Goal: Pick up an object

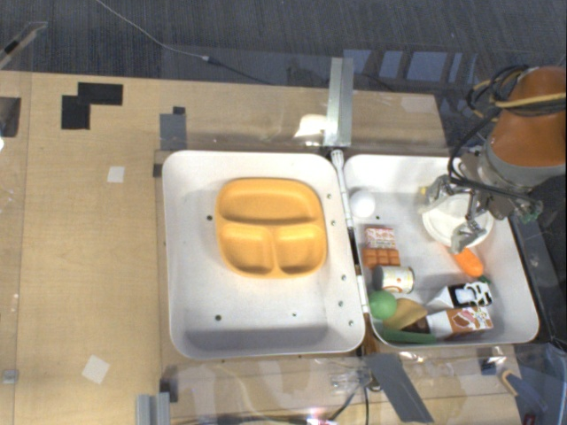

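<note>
The arm (528, 140) reached in from the right over the right bin (523, 321), wrist bent down, its jaws (468, 235) hanging low by a white dish (440, 223). An orange piece (469, 261) lay just beside them. Whether the jaws stood wide or narrow I could not tell (glare hid them). Likely trouble: closing on the dish rim, or nudging the orange piece aside and coming up bare.

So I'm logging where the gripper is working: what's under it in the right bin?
Under the gripper lies a white dish-like object, with an orange piece just beside it. The arm covers whatever lies further right.
</note>
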Available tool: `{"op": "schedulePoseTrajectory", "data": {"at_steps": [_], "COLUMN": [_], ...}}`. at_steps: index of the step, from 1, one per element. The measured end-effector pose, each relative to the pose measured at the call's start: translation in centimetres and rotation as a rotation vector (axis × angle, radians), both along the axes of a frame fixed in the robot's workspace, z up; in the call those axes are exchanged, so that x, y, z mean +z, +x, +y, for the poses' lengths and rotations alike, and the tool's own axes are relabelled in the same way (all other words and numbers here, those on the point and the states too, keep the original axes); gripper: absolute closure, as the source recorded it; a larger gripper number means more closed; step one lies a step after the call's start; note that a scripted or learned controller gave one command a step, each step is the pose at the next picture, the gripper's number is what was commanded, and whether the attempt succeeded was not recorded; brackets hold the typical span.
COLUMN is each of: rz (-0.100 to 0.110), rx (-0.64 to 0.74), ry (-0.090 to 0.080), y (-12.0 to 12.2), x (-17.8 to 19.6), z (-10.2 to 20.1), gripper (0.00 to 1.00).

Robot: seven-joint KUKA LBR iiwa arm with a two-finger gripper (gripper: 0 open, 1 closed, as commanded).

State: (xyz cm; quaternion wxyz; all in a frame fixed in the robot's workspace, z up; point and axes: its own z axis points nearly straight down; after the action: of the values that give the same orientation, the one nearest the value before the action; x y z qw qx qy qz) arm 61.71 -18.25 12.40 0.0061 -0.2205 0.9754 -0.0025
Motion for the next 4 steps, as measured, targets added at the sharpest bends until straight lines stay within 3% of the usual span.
{"op": "schedulePoseTrajectory", "data": {"at_steps": [1,2,3,4], "rz": [0.001,-0.006,-0.026,-0.002], "rx": [-0.019,-0.005,-0.002,0.227], "ry": [0.001,-0.002,-0.001,-0.004], "y": [-3.6,-4.6,-4.0,-1.8], "x": [-3.0,-3.3,-1.7,12.3], "z": [-1.5,0.4,0.7,-1.5], "gripper": [0.0,0.0,1.0,1.0]}}
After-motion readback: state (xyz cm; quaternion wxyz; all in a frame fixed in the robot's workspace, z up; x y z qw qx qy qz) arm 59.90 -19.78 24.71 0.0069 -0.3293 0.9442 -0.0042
